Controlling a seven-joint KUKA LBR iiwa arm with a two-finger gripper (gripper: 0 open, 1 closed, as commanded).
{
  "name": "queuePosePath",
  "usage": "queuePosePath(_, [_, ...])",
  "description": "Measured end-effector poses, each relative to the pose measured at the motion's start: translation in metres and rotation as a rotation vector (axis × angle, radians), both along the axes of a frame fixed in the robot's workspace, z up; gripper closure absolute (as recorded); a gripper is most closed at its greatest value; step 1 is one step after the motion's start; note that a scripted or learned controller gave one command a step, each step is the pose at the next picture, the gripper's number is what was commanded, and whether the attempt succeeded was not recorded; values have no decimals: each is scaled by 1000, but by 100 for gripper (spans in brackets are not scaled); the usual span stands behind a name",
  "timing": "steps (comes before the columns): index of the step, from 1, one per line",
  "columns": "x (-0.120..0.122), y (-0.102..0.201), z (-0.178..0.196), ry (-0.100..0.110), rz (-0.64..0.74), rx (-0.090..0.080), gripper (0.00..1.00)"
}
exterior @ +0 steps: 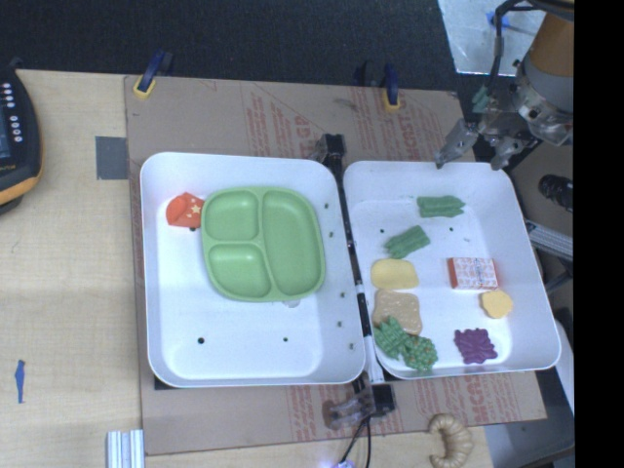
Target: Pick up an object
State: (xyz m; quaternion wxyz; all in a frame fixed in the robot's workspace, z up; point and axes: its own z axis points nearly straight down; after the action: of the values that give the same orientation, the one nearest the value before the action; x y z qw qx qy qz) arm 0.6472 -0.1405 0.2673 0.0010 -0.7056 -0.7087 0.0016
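My gripper [478, 154] hangs above the far rim of the right bin [531, 252], its two fingers spread open with nothing between them. Below it in that bin lie several toy foods: a green bean pod [441, 206], a second green pod [407, 241], a yellow piece [394, 274], a tan slice [398, 309], green broccoli [406, 345], a red-and-white box [473, 273], a small yellow piece [496, 304] and purple grapes [474, 344]. The nearest item to the gripper is the first green pod.
The left bin [175, 339] holds a green divided plate [263, 243] and a red toy [184, 211] at its far left. Clamps sit along the cardboard's far edge [391, 86]. A pendant [15, 135] lies at the left; a tan object [450, 440] lies in front.
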Motion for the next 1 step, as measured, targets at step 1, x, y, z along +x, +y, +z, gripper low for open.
queuePosePath(1, [8, -76, -75, 5, -4, -2, 0])
